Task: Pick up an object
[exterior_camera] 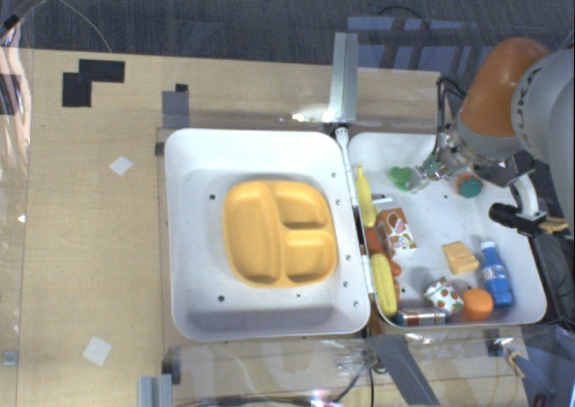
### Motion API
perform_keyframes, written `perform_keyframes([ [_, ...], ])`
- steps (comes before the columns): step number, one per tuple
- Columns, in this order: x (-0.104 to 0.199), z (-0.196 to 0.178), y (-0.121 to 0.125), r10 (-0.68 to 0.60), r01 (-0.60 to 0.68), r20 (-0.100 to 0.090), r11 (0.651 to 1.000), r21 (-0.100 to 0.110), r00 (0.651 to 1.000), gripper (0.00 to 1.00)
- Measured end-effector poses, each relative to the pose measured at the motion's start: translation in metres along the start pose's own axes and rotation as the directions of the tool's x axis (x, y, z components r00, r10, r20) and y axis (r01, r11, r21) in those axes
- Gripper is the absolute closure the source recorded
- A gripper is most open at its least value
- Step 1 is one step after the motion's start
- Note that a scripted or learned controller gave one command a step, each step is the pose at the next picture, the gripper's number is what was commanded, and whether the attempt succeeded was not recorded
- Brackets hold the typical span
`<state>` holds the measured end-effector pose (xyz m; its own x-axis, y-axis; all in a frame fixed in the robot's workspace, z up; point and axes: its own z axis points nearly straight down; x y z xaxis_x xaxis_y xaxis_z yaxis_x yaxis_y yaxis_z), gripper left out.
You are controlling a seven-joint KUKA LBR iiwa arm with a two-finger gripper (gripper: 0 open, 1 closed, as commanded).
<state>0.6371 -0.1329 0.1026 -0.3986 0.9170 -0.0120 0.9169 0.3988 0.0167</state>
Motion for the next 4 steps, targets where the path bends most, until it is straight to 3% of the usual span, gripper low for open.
perform_keyframes([
  [1,0.021,0.009,0.004,-0.047,0.047,0.001,0.999,-0.001,0.999,1.0],
  [2,0.024,0.014,0.001,-0.049,0.049,-0.007,0.999,0.008,0.999,0.0],
  [3,0.015,0.014,0.032,-0.308,0.309,-0.032,0.951,0.034,0.951,0.0],
  [4,0.038,0.012,0.003,-0.387,0.387,-0.009,0.922,0.007,0.922,0.0],
])
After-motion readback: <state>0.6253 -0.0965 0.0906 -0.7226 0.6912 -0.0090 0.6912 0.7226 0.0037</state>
